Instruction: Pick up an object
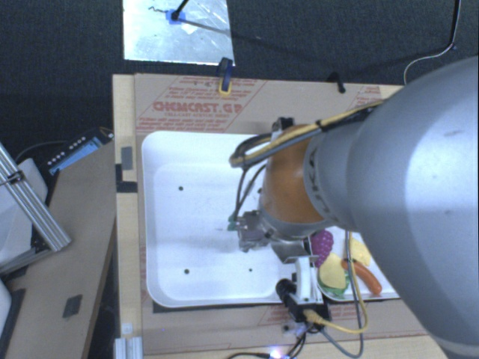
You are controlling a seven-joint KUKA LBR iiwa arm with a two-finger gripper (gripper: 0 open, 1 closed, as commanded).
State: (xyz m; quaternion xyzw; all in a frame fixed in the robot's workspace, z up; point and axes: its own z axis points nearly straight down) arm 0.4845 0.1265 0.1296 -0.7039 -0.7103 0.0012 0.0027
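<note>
- Over the seam between the two bins, the gripper (251, 234) hangs low beneath the orange band (288, 189) of the arm (397, 200); its grey metal body shows, and whether it is parted or closed I cannot tell from this slant.
- Nothing can be seen clamped in it.
- Black and yellow cables (258, 152) loop from the wrist up along the arm, and a yellow cable (340, 324) trails down past a small black and white fitting (299, 290) near the front edge of the bins.
- Just right of the gripper, in the right bin (374, 294), lie the toy objects (mostly hidden by the arm): a purple bunch of grapes (322, 243), a green and yellow piece (333, 277) below it, a yellow piece (359, 251) beside them and an orange, sausage-like piece (365, 277) touching the green one.
- The left bin (161, 200) is white and shallow, with four small dark dots on its floor.
- Both bins sit on a brown paper-covered sheet printed with red lettering (198, 105), which lies on the desk (90, 275).
- A blue and yellow clamp (224, 77) grips the far edge of that sheet.
- Beyond it, a shiny silver square (177, 19) lies on dark carpet.
- At far left stand slanted aluminium rails (34, 208).
</note>
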